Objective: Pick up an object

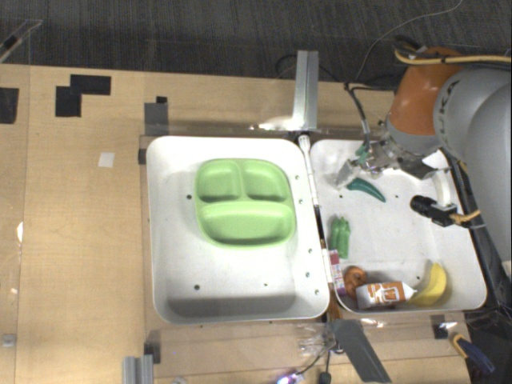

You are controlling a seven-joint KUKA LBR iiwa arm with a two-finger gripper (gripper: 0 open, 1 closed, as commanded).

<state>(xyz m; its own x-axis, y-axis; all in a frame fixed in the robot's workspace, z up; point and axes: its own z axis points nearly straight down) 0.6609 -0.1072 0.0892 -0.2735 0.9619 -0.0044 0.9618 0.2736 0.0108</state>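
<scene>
Jaws first: from where I stand I cannot tell how they are set, since the gripper (pixel 358 166) is a small blur at the far left corner of the right bin (pixel 472 294). Just beside it, a little nearer me, lies a dark green pepper-like object (pixel 369 188), seemingly free. To lift it well, I judge the arm (pixel 448 106) should centre over its middle and close across the narrow width, keeping off the bin wall.
</scene>
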